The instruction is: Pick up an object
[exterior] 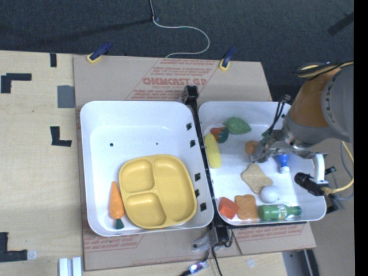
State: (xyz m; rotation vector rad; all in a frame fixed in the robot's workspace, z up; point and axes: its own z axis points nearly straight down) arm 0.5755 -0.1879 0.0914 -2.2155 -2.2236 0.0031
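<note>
The gripper (263, 153) is seen low in the right bin (260, 109), toward its right wall; whether anything is grasped cannot be told; the brown object (251, 148) lies just beside it on the centre-divider side; the cracker (256, 178) lies toward the front edge.

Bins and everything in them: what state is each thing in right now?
Yellow plate: lying flat in the left bin, nothing on it.
Carrot: lying beside the plate.
Corn: lying in the right bin.
Green bottle: on its side.
Egg: resting loose.
Gripper: low over the right bin.
</note>
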